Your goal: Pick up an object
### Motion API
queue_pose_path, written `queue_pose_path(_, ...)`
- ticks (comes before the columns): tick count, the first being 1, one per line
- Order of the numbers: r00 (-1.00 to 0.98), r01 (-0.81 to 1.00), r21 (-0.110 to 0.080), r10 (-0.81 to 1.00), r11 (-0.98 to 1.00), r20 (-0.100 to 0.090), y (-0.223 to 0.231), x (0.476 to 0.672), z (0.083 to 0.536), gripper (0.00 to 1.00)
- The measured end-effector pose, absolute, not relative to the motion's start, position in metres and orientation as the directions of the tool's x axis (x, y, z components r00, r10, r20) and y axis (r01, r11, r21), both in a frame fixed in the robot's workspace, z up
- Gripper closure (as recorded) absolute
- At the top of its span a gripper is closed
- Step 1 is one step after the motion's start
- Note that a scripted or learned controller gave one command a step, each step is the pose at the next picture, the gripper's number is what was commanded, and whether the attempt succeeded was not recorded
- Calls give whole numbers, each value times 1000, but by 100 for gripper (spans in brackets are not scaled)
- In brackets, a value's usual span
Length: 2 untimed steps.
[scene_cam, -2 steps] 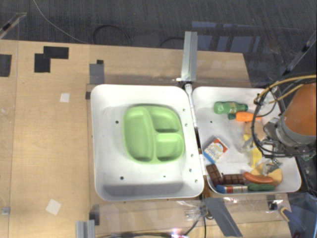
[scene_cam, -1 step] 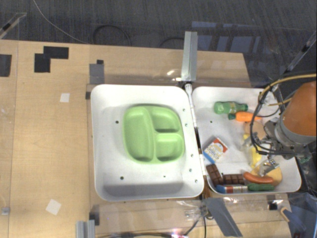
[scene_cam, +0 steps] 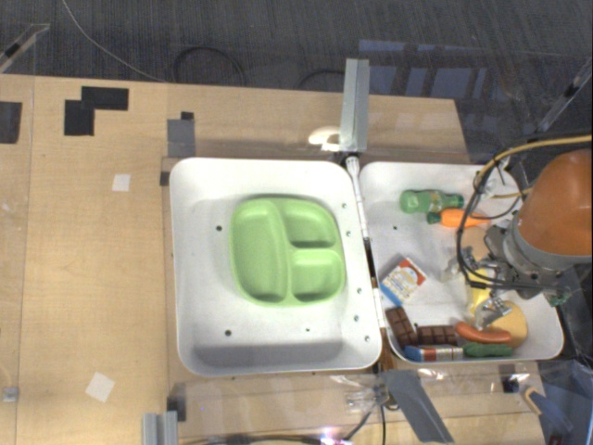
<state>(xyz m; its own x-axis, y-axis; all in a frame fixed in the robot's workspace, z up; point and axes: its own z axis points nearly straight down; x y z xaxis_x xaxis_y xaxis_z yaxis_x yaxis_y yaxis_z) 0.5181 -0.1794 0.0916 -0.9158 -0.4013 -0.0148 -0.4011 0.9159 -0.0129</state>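
Yellow toy [scene_cam: 509, 323] lies just beneath the pincer [scene_cam: 488, 311].

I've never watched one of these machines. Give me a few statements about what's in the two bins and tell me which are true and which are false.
1. A green divided tray lies in the left bin. True.
2. The green bottle lies in the left bin. False: it lies in the right bin, near the far edge.
3. The arm hangs over the right bin. True.
4. The blue and white packet sits on the green tray. False: it lies on the right bin's floor.
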Motion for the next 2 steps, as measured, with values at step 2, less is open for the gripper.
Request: queue_pose_path(2, -906, -423, -8, -423, 906, -16, -123, 581, 90, 0)
